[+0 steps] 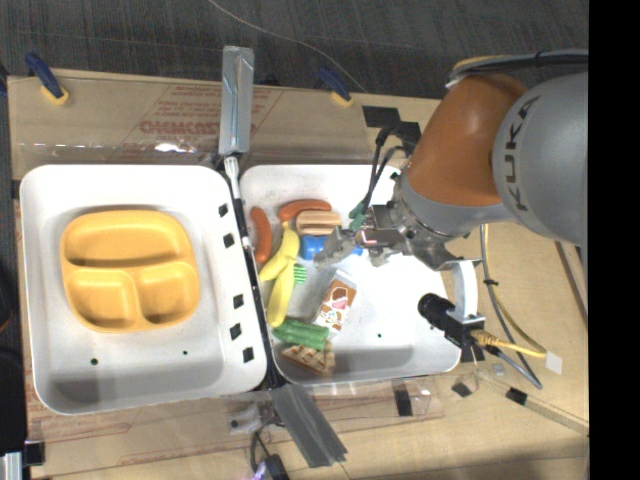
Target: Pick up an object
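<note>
- Bench (120,118) bears two white bins; the right bin (400,353) has bare floor toward three o'clock.
- Arm (480,158) reaches over it.
- Yellow tray (128,266) fills the left bin (50,368).
- Banana (281,271) by the right bin's nine o'clock wall, long axis twelve to six.
- Gripper (345,243): grip state hidden, cannot tell.

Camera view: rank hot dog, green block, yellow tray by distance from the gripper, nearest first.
From the gripper:
1. hot dog, just left of it, top of the right bin.
2. green block, lower left, near the right bin's front edge.
3. yellow tray, far left, in the left bin.
</note>
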Robot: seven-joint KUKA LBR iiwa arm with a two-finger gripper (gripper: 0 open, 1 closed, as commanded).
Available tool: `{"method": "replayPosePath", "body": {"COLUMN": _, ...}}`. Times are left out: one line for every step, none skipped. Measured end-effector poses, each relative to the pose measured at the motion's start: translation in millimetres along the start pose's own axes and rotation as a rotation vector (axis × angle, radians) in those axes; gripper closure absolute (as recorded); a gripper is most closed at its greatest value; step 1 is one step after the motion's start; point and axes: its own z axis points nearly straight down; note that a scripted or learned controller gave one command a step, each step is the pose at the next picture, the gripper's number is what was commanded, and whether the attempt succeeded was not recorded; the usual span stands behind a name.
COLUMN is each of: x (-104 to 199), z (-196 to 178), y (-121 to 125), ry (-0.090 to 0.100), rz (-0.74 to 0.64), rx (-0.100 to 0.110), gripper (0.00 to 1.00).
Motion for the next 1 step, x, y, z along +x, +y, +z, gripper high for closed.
{"method": "replayPosePath", "body": {"x": -58.4, "z": 128.0, "y": -33.4, "ry": -0.001, "rz": 0.038, "rx": -0.006, "gripper": 0.0}}
